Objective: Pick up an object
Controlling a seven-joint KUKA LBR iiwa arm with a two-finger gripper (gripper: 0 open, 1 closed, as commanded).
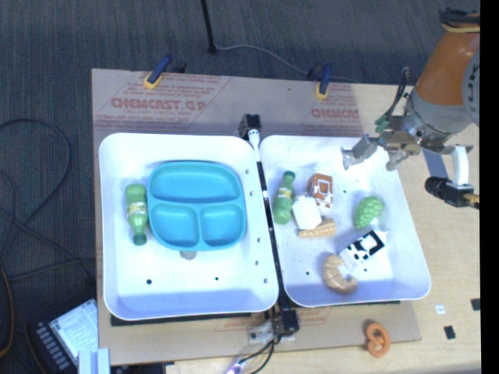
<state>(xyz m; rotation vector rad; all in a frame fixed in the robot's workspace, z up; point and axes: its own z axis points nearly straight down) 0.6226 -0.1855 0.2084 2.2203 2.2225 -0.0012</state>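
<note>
Two white bins sit side by side on the table. Hovering over the right bin's far right corner, the jaws are spread and hold nothing. Below them lie a green bumpy fruit, a black-and-white block and a tan pastry. Off to their left lie an orange-and-white box and a small green bottle. Farther left, the left bin holds a blue divided tray and a second green bottle.
</note>
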